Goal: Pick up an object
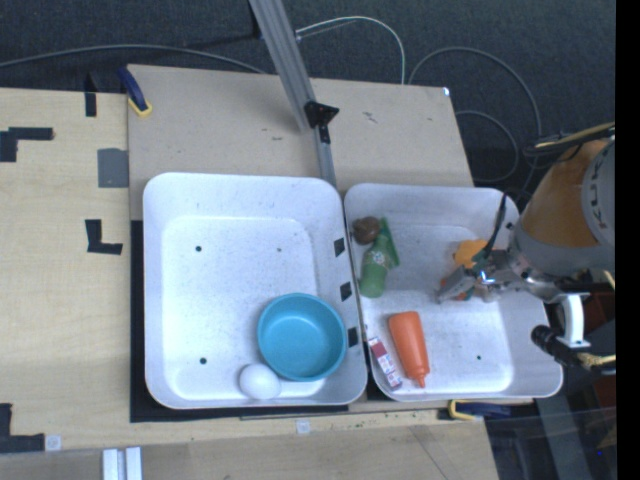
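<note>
A white ball (259, 380) and a blue bowl (301, 335) are seen by the left bin's (170, 268) near edge, with an orange bottle (409, 345) near the right bin's (520, 368) front. Farther back, the tool (455, 286) is lowered toward that bin's right side beside a small orange object (468, 253); its finger state cannot be told. A green bottle (376, 264) is laid along the bin's left wall.
</note>
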`<action>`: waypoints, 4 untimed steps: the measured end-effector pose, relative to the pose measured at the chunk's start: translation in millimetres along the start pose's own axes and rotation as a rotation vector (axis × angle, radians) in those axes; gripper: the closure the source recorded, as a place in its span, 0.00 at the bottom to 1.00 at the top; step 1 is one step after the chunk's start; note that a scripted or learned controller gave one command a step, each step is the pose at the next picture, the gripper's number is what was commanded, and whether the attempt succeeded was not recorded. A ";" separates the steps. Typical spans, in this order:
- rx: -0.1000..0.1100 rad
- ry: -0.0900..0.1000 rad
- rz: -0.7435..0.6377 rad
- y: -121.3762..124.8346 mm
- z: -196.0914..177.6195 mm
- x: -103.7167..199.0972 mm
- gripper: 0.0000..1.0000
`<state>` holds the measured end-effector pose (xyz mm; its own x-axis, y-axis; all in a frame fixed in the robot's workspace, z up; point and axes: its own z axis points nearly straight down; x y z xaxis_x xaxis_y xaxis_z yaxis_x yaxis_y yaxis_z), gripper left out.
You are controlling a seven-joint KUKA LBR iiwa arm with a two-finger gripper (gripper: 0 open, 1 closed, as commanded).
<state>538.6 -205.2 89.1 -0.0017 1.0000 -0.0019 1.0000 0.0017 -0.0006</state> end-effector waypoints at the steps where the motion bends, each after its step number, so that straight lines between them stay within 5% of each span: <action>1: 0.000 0.001 -0.001 0.2 -10.6 0.7 1.00; 4: -0.005 0.000 0.000 1.7 -186.5 2.1 1.00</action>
<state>540.3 -202.7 275.5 -0.0021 1.0000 -0.0022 1.0000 0.0021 0.0049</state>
